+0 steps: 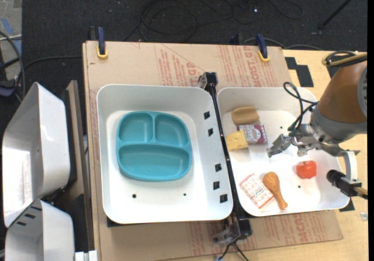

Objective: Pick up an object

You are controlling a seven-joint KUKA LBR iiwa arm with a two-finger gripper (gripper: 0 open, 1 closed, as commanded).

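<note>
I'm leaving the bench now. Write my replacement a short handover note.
Gripper: hanging over the right white bin, finger state unclear, nothing seen between its fingers.
In that bin: red tomato-like toy, orange drumstick toy, red-and-white packet, yellow cheese wedge, brown bread-like block, purple-and-white packet.
Left bin: blue divided plate.
Done: no pick.
Left: grasp and lift one object.

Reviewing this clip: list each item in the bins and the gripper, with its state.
Blue divided plate: flat in left bin.
Brown block: lying in right bin.
Yellow wedge: touching purple packet.
Drumstick: lying beside red-white packet.
Red tomato: loose, ungripped.
Gripper: above right bin, holding nothing visible.
</note>
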